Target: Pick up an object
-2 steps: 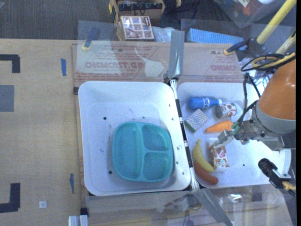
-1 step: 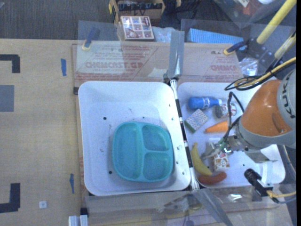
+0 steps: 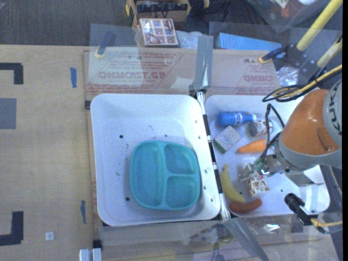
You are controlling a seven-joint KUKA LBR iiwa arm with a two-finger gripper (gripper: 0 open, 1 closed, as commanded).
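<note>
The right bin (image 3: pixel 217 105) holds a blue bottle (image 3: pixel 234 118), a small checkered green-grey block (image 3: pixel 227 138), an orange carrot (image 3: pixel 252 146), a yellow banana (image 3: pixel 229 185), a red sausage-like piece (image 3: pixel 244 205) and a small patterned box (image 3: pixel 256 186). A dark small object (image 3: pixel 254 128) lies next to the bottle. My gripper (image 3: pixel 251 173) reaches down from the orange-banded arm into the bin's middle, just above the patterned box and below the carrot. I see nothing lifted between its fingers.
The left bin (image 3: pixel 109 113) holds a turquoise divided plate (image 3: pixel 164 174). Clear plastic sheets and a metal divider (image 3: pixel 203 64) stand behind the bins. Cables (image 3: pixel 288 94) loop above the arm. Cardboard boxes (image 3: pixel 157 7) sit further back.
</note>
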